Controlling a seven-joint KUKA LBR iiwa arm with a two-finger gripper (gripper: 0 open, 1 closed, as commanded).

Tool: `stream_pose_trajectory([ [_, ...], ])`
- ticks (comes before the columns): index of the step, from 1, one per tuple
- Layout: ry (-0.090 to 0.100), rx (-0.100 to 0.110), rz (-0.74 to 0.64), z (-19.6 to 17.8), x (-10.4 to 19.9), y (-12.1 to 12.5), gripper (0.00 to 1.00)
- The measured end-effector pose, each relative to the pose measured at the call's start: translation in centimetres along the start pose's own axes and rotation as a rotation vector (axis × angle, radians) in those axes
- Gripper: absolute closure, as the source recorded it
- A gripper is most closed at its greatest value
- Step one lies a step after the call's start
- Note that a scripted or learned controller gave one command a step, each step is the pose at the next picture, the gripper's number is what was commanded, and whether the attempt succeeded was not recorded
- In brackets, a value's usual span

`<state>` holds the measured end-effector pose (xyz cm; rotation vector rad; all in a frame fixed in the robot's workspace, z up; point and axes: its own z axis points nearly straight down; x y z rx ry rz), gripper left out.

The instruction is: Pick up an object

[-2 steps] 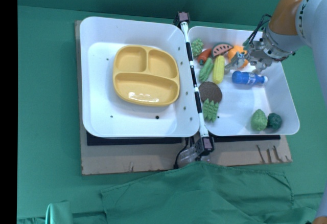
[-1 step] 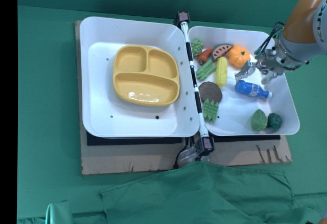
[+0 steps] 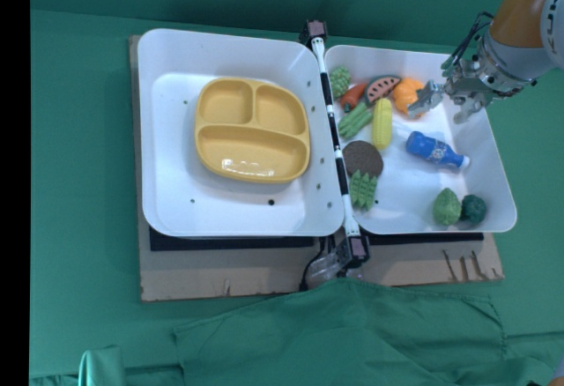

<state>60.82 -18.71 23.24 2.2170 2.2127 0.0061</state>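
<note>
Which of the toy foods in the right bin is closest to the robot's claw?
The orange fruit, at the bin's far side beside the watermelon slice. The gripper hovers right next to it; the corn and blue bottle lie farther away.

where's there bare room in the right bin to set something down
Bare floor lies between the bottle and the bin's near wall, left of the two green pieces. It's crowded along the left wall, from corn to orange.

A yellow tray sits in a white bin; the bottle is blue, the corn yellow.
</note>
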Motion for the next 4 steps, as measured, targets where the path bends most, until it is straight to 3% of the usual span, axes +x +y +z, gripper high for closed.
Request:
stream_pose_trajectory([
  [1,0.001,-0.002,0.003,5.0,0.0,-1.5,0.0],
  [2,-0.004,-0.014,0.005,3.3,-0.2,-1.2,1.0],
  [4,-0.01,-0.027,0.011,0.7,-0.5,-1.0,1.0],
])
